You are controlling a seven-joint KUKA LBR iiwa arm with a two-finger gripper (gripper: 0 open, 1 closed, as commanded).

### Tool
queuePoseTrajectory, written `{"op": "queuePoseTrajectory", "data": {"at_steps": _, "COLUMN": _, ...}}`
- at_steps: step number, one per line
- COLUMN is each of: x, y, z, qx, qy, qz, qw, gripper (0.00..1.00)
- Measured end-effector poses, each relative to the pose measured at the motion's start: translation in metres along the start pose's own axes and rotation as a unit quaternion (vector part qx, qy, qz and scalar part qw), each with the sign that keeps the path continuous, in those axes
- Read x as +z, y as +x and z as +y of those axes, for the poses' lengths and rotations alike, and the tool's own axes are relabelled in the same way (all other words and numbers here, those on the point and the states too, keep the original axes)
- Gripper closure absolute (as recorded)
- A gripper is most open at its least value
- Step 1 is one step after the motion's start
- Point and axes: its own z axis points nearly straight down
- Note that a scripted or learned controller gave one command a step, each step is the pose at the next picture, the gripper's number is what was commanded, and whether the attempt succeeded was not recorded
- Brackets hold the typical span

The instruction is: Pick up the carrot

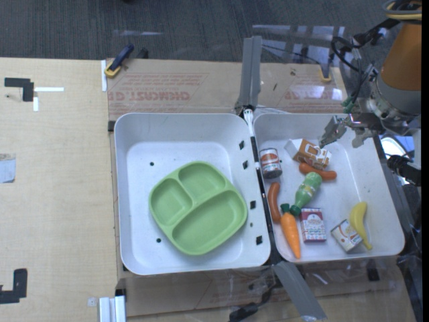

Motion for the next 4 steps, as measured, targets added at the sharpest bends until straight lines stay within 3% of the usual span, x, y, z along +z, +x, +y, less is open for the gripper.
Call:
{"op": "queuePoseTrajectory", "data": {"at_steps": 1, "x": 0.072, "y": 0.012, "z": -0.084, "qx": -0.044, "qy": 0.000, "qz": 0.000, "qw": 0.9990, "gripper": 0.00}}
{"op": "queuePoseTrajectory", "data": {"at_steps": 2, "x": 0.153, "y": 0.032, "z": -0.084, "qx": -0.021, "qy": -0.001, "qz": 0.000, "qw": 0.9998, "gripper": 0.00}}
{"op": "queuePoseTrajectory", "data": {"at_steps": 3, "x": 0.153, "y": 0.035, "z": -0.109, "qx": -0.128, "qy": -0.001, "qz": 0.000, "qw": 0.9918, "gripper": 0.00}}
{"op": "queuePoseTrajectory", "data": {"at_steps": 4, "x": 0.053, "y": 0.043, "z": -0.108, "qx": -0.060, "qy": -0.001, "qz": 0.000, "qw": 0.9982, "gripper": 0.00}}
